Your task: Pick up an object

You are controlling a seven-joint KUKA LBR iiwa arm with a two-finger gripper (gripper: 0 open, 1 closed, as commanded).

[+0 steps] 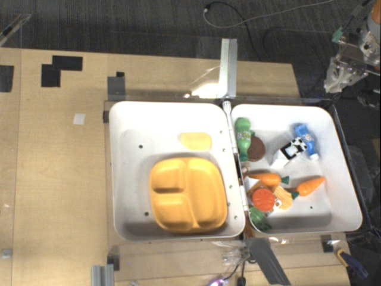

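Hand (pixel 344 79) hovering beyond right bin (pixel 333 121), finger state not discernible to you, nothing visibly held. Toy carrot (pixel 309 186) lying unpicked; your whole pick remaining.

Robot hardware sits at roughly 2 o'clock in the camera view. The gripper (pixel 344 76) reads as pale grey to whitish metal, boxy and angular, with bright glare on its lower faces. A small teal-green patch marks its left side. Above it the wrist (pixel 372 25) is a rounded light-grey housing, cut by the frame edge. A faint orange tint shows on the top corner. Finer detail such as screws is too blurred to resolve.
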